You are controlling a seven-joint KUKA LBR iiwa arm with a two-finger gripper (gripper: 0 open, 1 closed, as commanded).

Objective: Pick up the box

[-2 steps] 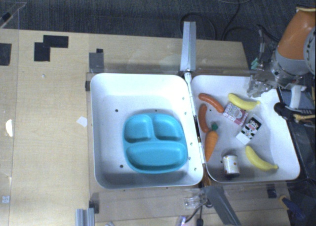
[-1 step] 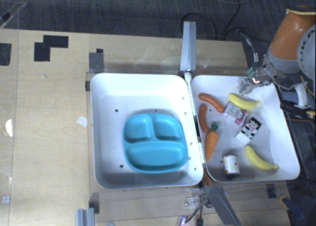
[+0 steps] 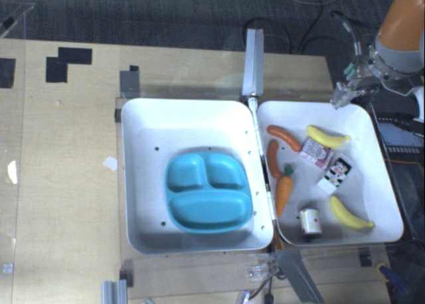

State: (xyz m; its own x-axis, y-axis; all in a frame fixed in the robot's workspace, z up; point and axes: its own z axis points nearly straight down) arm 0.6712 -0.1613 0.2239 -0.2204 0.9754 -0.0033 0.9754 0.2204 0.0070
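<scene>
White plastic walls of the right bin (image 3: 380, 142) hold the clutter; the tool (image 3: 343, 91) hangs over that bin's far rim, near its far right corner. How far its fingers are parted I cannot tell, and nothing shows between them.

Two things could be the box. A pink carton (image 3: 316, 152) lies nearest the tool, down and left of it, touching a yellow banana (image 3: 327, 137). A white one (image 3: 335, 174) lies just beyond, further from the tool.

To do this well, I judge the tool should come down over the white carton, which has clearer sides. It should close across the narrow width and keep clear of the second banana (image 3: 350, 213) and the carrot (image 3: 283, 194).
</scene>
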